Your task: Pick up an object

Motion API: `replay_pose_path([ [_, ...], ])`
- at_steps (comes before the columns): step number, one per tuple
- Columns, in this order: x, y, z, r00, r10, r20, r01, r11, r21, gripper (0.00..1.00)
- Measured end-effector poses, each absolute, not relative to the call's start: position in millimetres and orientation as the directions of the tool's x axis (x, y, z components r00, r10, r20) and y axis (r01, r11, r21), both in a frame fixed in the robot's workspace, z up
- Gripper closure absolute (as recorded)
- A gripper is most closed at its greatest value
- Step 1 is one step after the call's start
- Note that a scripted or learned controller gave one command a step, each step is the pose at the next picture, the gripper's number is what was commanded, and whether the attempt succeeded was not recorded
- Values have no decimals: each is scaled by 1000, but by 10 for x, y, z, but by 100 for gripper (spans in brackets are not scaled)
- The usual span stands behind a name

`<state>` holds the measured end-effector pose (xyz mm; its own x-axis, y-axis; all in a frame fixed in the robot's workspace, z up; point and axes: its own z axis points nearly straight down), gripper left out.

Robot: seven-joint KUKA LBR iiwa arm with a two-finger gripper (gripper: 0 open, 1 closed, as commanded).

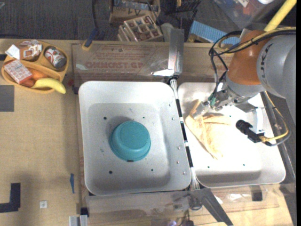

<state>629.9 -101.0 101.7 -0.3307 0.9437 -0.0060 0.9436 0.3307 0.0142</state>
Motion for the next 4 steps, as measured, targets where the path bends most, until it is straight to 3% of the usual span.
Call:
replay_pose_path([
  [1, 6013, -964, 915, -409, 913, -7, 912, 409, 13, 0],
  [2, 6025, -969, 1022, -407, 914, -7, 913, 407, 18, 100],
  [3, 6024, -972, 1023, -406, 914, -8, 913, 407, 18, 0],
  [4, 4814, -1240, 917, -367, 930, -4, 930, 367, 7, 0],
])
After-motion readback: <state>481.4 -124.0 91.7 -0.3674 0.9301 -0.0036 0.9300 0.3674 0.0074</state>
